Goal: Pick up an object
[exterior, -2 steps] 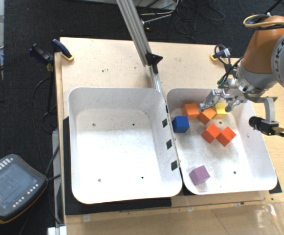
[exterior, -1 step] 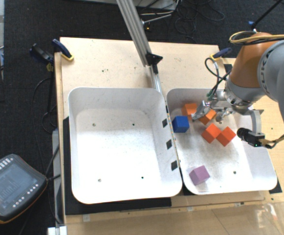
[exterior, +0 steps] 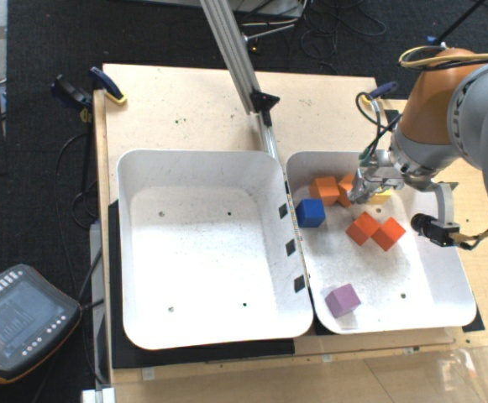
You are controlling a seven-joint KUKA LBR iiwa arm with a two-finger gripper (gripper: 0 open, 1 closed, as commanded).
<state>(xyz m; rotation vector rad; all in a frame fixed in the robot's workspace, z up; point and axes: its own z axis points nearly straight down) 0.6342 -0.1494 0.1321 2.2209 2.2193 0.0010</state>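
The right bin point(exterior: 445, 296) holds several blocks. Along its far side lie an orange block point(exterior: 327, 189), a blue cube point(exterior: 310, 213) and a yellow block point(exterior: 382, 196). Two more orange blocks point(exterior: 362, 228) point(exterior: 389, 233) lie together near the middle, and a purple cube point(exterior: 342, 300) sits toward the front. My gripper point(exterior: 362, 190) is low in the far part of this bin, between the orange block and the yellow block. It partly hides a small orange piece point(exterior: 346, 195) beside it. I see nothing clearly held.
The left bin point(exterior: 143, 175) stands beside the right one, with a slanted metal pole point(exterior: 231, 44) rising behind the gap between them. A blue-and-yellow clamp point(exterior: 101, 86) sits at the bench's far left corner. A pendant point(exterior: 17, 321) lies off the bench at lower left.
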